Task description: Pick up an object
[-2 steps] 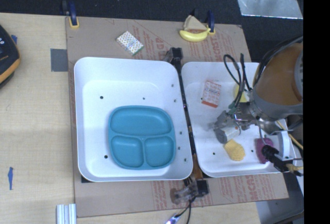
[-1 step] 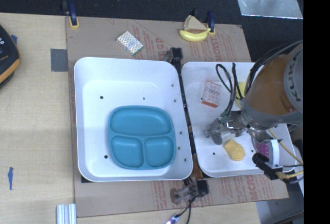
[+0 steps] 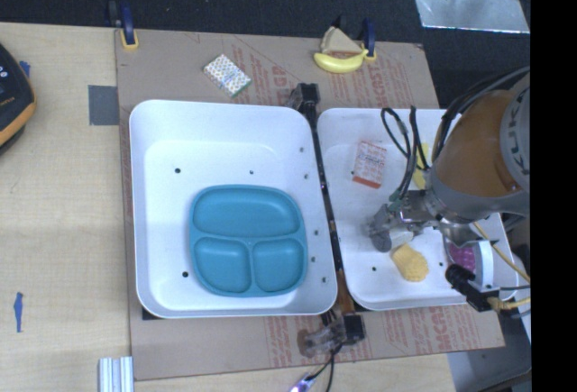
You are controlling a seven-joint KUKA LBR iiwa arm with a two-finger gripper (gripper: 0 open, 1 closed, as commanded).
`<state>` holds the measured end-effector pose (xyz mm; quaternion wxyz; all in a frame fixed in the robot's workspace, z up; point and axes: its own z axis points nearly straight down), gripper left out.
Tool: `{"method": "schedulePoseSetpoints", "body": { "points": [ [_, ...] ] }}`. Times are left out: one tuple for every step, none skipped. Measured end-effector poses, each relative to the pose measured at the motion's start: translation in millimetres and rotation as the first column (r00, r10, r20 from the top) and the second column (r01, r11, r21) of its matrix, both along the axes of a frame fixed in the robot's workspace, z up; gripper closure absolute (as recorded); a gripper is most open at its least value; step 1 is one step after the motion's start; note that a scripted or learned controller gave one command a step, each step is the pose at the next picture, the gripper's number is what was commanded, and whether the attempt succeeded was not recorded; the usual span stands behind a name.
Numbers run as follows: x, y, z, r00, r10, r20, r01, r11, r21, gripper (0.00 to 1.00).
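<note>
Gripper (image 3: 382,231) hangs low inside the right bin (image 3: 347,201), reached in from that bin's right edge under the bent grey arm (image 3: 478,156); its grip state cannot be told. Just beside it, toward the near edge, lies a yellow lumpy object (image 3: 411,263). Near the far edge lies a red-and-white packet (image 3: 369,163). A blue divided tray (image 3: 248,239) sits in the left bin (image 3: 153,156).

glossy white plastic bins (image 3: 225,124), matt blue tray (image 3: 247,239)

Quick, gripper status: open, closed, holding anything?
Gripper: cannot be told; it is low in the right bin, beside the yellow object, with nothing seen held.
</note>
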<state>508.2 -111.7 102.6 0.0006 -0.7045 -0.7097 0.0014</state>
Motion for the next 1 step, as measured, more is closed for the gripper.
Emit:
{"method": "schedulePoseSetpoints", "body": {
  "points": [
    [59.3, 57.7, 89.6, 1.000, -0.003, 0.001, 0.003, 1.000, 0.002, 1.00]
  ]
}}
